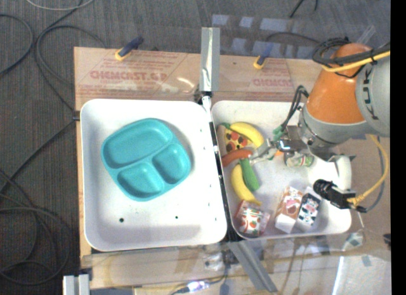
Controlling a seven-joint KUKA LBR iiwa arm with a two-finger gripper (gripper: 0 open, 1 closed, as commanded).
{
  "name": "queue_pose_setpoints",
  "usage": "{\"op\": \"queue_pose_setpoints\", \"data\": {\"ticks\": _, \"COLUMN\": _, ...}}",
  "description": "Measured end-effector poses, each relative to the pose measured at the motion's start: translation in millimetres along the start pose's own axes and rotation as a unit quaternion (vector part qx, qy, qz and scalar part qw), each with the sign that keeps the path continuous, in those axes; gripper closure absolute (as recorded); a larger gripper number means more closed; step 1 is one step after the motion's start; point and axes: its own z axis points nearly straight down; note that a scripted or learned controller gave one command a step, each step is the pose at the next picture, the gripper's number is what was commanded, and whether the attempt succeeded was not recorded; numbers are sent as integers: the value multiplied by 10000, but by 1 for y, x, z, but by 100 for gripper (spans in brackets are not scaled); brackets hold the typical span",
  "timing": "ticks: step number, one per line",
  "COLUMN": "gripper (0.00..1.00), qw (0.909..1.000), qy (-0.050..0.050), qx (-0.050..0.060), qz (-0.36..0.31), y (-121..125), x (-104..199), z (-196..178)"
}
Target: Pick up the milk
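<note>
The milk (309,210) is a small carton with black and white cow patches. It lies near the front right corner of the right bin (336,227), next to a carton with red print (288,207). My gripper (274,148) hangs over the middle of the right bin, behind and to the left of the milk and well apart from it. It is close to the toy food at the bin's left side. The grey arm with its orange band (336,100) covers the bin's back right part.
The right bin also holds a banana (248,132), a pizza slice (233,140), a red sausage (236,156), a green vegetable (248,174), a second banana (241,187), a strawberry carton (252,217) and a greenish item (299,159). A teal divided plate (147,158) lies in the left bin (95,224).
</note>
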Motion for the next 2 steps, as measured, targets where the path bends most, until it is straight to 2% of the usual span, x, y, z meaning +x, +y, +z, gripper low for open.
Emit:
{"op": "queue_pose_setpoints", "data": {"ticks": 1, "gripper": 0, "qw": 9948, "qy": 3, "qx": -4, "qz": -1021, "y": -39, "x": -71, "z": 79}}
{"op": "queue_pose_setpoints", "data": {"ticks": 2, "gripper": 100, "qw": 9948, "qy": 11, "qx": 1, "qz": -1020, "y": -39, "x": -70, "z": 71}}
